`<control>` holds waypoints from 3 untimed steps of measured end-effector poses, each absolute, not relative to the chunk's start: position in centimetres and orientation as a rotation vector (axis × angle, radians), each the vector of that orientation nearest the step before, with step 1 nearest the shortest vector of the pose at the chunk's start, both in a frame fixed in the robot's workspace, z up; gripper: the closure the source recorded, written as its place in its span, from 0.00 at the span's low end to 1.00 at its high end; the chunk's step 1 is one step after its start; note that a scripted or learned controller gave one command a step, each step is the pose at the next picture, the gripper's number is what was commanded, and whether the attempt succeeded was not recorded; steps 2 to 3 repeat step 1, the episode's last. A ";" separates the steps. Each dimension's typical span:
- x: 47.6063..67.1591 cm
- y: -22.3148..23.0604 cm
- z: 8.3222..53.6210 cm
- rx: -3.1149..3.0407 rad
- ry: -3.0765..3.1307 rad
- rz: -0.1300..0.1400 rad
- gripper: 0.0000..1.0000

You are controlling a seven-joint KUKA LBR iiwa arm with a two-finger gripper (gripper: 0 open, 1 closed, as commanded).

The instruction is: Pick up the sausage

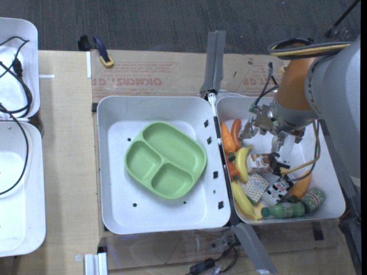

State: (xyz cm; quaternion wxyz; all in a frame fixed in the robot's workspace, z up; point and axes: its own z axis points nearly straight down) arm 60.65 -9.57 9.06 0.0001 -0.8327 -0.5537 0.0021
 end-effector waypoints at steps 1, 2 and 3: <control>60.7 -9.6 9.1 -2.616 -1.738 0.006 0.00; 60.7 -9.6 9.1 -2.616 -1.738 0.006 0.00; 60.7 -9.6 9.1 -2.616 -1.738 0.006 0.00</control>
